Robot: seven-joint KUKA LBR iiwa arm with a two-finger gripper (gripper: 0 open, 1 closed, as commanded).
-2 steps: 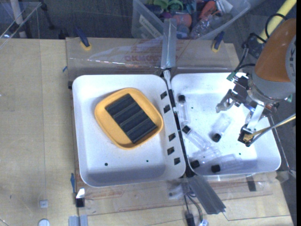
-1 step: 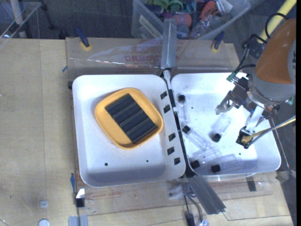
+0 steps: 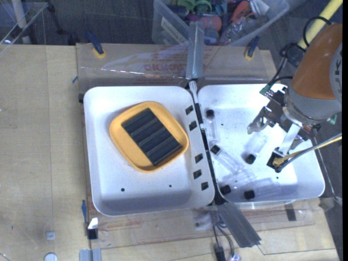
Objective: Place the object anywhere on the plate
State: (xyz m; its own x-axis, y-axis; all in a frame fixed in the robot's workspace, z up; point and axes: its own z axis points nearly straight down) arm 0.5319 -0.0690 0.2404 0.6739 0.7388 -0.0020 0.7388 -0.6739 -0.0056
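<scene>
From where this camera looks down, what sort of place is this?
Most likely a robotics lab test bench. A grey robot arm with an orange band hangs over one of two shallow white bins, the other holding a rounded yellow plate, and a clear plastic tub of colourful toys waits behind.

- Arm (image 3: 314,103): a thick, rounded body with a smooth grey shell, dull in finish, darker along its lower rim.
- Orange band (image 3: 321,53): a broad, glossy ring around the arm above the wrist, the most saturated colour on the robot.
- Yellow hose (image 3: 328,8): thick and plain, showing above the orange band.
- Black cable (image 3: 286,51): thin, curved in a loop beside the band.
- Gripper (image 3: 266,124): angular pale grey metal parts below the wrist, with a bright white plate (image 3: 278,88) at its top.
</scene>
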